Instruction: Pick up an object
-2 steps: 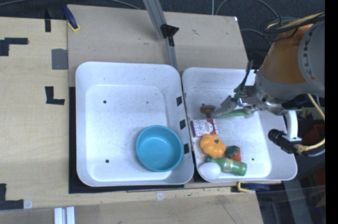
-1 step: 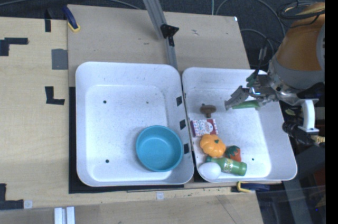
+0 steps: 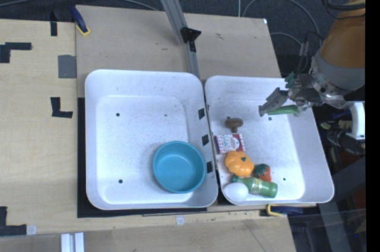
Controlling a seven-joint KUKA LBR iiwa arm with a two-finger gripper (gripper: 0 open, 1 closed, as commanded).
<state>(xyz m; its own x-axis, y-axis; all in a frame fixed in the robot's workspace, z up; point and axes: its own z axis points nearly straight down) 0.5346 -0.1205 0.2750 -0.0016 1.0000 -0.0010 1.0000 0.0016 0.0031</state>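
Right now the gripper (image 3: 274,107) hangs over the top part of the right bin (image 3: 309,144), with its fingers apart and nothing between them. The things to pick up sit near the bin's front left corner: a small orange pumpkin (image 3: 238,164), a green bottle (image 3: 261,186), a white egg (image 3: 236,191), a red-and-white packet (image 3: 230,142) and a brown mushroom (image 3: 234,123). They are packed close, so the fingers might bump two at once and grab none. The blue bowl (image 3: 179,166) sits in the left bin (image 3: 104,126).

Grey arm (image 3: 341,60) enters from right; hand (image 3: 274,106) low, fingers spread, holding nothing.
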